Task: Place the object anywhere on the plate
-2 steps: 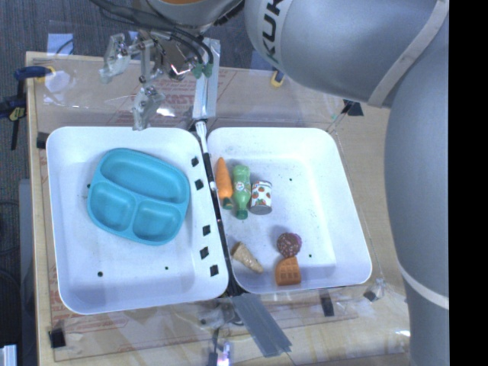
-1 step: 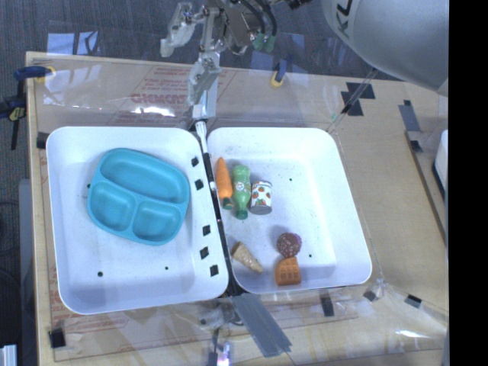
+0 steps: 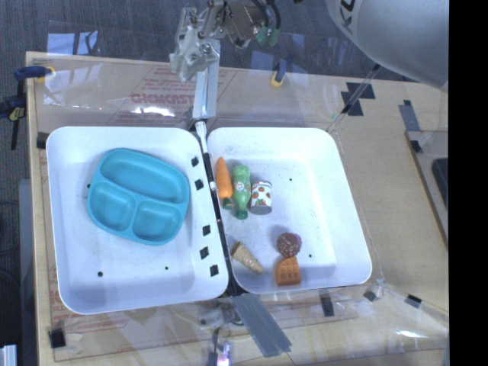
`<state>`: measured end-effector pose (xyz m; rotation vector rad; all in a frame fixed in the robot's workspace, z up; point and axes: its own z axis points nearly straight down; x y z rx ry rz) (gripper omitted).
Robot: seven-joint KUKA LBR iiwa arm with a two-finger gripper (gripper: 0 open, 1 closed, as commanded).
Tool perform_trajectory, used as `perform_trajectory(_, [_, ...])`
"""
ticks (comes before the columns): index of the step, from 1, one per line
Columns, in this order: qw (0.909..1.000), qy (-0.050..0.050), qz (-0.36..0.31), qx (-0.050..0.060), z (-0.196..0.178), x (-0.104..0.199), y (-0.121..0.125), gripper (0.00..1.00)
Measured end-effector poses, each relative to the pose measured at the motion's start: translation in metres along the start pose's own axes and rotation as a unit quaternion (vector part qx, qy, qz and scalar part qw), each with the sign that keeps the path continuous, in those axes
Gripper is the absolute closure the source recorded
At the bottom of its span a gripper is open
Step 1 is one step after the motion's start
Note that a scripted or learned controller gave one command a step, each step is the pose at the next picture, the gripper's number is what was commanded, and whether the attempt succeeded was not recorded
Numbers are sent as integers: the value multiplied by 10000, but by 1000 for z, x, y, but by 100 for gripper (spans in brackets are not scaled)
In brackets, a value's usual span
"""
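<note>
A blue three-compartment plate (image 3: 139, 197) lies in the left white bin (image 3: 69, 280). The right white bin (image 3: 335, 204) holds an orange carrot (image 3: 223, 180), a green bottle (image 3: 241, 191), a small spotted can (image 3: 261, 197), a cone-shaped piece (image 3: 246, 256), a brown round piece (image 3: 289, 243) and an orange ridged piece (image 3: 287, 271). My gripper (image 3: 201, 114) hangs above the far edge of the bench, over the seam between the two bins. Its fingers are pressed together with nothing between them. It is well apart from the plate and from every object.
A row of black clips (image 3: 207, 235) runs along the ridge where the two bins meet. A yellow-blue clamp (image 3: 279, 73) sits at the back of the bench, and another blue clamp (image 3: 27, 73) at the far left corner.
</note>
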<state>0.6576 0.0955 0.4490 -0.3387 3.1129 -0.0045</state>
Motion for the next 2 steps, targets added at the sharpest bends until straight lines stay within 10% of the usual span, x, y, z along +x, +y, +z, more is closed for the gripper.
perform_trajectory(1, [9994, 55, 337, -12, 157, 59, 14, 100])
perform_trajectory(2, [9889, 49, -1488, -28, 246, 7, 18, 100])
